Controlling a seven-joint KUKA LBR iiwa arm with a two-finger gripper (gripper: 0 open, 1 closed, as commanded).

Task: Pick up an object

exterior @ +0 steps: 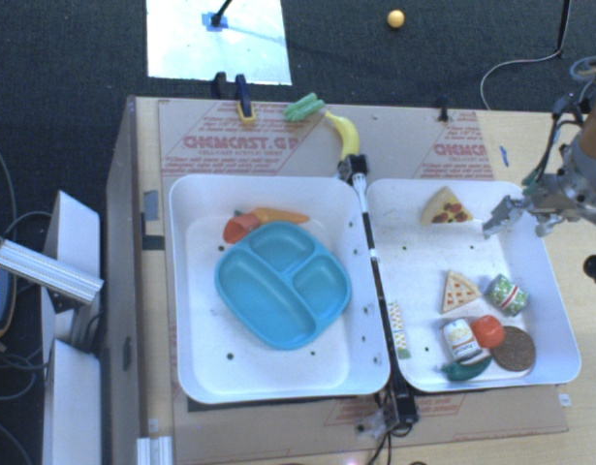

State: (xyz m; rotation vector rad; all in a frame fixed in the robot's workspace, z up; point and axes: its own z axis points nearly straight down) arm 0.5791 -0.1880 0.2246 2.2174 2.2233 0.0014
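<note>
Arm cut off at right edge; tool (518, 213) over right bin's (549, 289) far right rim, fingers spread open, nothing between them. Orange item (264, 220) half hidden behind blue divided plate (282, 284) in left bin (205, 260). Right bin: two pizza slices (446, 207), small can (507, 294), jar (459, 337), tomato (488, 330), brown cookie (514, 349), green pepper (465, 368).

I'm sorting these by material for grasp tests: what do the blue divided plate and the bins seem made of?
Blue divided plate: likely moulded plastic, smooth with a soft sheen on its ridges. White bins: probably thin formed plastic, matte, with rounded rims.
</note>
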